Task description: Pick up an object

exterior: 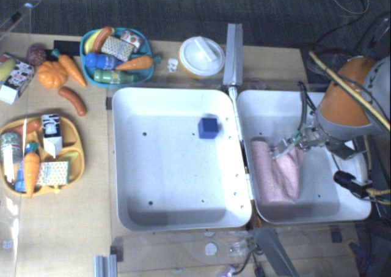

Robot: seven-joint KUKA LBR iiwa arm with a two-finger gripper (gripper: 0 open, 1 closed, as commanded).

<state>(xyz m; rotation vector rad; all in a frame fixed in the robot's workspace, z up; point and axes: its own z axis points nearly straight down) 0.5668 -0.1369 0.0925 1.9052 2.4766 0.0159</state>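
A small blue cube [208, 127] lies in the left white bin [153, 208], towards its far right corner. A rolled pink cloth [274, 175] rests along the left side of the right white bin [342, 208]. The gripper [286, 146] reaches in from the right, below the arm's orange band [346, 101]. It is low over the upper right part of the pink cloth, at or touching the fabric. The cloth bunches up a little under it. The blue cube is well to the gripper's left, in the other bin.
Left of the bins, a yellow plate [73, 175] and a blue bowl [90, 77] hold toy food. A toy pumpkin [51, 76], carrot and sausage [73, 102] lie loose. A white lidded tub [202, 55] and a metal post [233, 55] stand behind the bins. Cables hang at right.
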